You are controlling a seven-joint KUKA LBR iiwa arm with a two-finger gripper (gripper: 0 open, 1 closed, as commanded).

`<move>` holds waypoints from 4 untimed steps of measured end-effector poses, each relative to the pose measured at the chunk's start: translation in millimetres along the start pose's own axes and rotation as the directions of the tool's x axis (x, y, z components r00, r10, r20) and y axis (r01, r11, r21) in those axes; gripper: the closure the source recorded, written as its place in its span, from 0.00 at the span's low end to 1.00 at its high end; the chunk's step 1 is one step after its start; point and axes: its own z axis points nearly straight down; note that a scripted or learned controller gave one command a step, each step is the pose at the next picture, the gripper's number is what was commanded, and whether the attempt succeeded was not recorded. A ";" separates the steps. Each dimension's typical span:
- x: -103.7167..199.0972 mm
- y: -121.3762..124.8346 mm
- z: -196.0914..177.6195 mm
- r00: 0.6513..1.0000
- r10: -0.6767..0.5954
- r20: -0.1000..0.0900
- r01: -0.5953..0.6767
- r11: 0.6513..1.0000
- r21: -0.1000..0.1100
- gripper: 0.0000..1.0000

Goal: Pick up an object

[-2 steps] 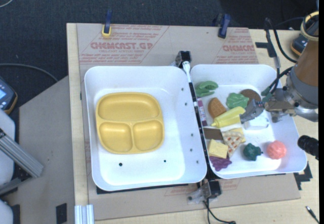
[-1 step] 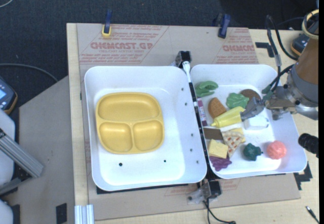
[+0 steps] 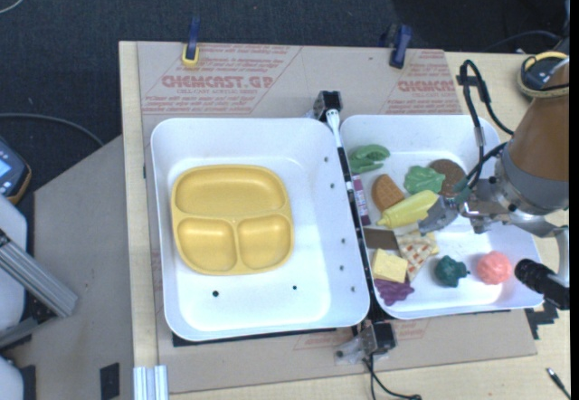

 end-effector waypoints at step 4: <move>-6.5 -16.3 107.4 1.000 0.000 0.001 0.000 1.000 -0.008 1.00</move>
